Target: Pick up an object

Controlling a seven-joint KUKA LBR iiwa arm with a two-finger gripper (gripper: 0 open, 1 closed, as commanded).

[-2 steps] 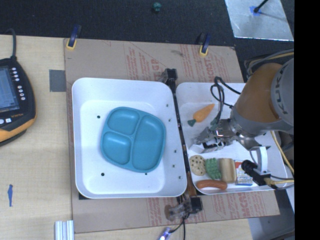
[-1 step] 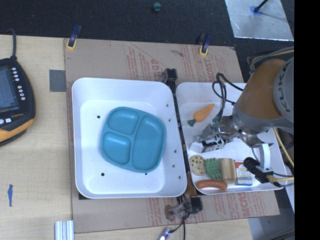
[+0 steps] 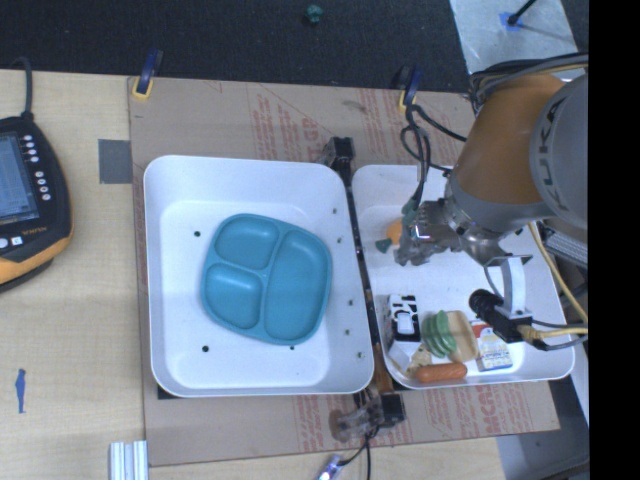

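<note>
Blue plate in a white bin — grey arm, orange-banded.

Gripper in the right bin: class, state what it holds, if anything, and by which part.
Cannot be told: the gripper hangs low beside a small orange piece, with nothing visibly held.

The arm reaches in from the right, its grey body and broad orange band bulking over the upper right of the view. Its wrist angles down and leftward, ending in the gripper (a metallic head trailing dark cables), which hangs low with its tip pointing left.
</note>
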